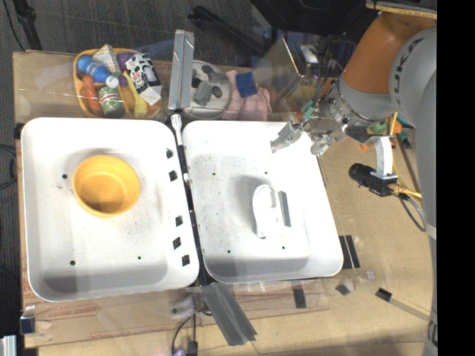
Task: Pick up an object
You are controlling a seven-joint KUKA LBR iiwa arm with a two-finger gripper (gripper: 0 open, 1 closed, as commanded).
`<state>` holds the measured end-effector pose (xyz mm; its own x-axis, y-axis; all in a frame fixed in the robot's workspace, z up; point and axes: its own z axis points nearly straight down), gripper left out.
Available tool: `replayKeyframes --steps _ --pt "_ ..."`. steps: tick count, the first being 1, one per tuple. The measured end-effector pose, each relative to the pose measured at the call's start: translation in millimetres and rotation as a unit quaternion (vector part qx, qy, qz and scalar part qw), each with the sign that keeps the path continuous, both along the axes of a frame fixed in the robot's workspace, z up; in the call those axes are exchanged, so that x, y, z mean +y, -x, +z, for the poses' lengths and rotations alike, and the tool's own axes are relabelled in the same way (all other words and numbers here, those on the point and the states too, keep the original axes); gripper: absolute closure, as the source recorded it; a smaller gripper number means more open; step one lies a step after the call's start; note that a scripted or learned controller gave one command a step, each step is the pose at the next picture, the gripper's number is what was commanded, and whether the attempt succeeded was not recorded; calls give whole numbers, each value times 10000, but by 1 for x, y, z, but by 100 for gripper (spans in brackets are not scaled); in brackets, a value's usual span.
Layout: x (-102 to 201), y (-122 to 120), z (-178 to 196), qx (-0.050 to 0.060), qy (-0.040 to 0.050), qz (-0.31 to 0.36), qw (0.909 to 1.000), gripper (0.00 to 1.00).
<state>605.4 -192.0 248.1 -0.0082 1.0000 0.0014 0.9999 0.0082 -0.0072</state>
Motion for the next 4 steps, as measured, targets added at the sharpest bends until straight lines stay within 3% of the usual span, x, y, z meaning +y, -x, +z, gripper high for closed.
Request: replayKeyframes --steps 1,2,3,4 --pt "0 36 -155 -20 2 527 9986 0" --pt "8 52 -156 -30 5 623 9980 0" --pt "8 51 -148 -16 1 645 9979 100" --pt "71 -14 -65 -16 1 255 9997 100"
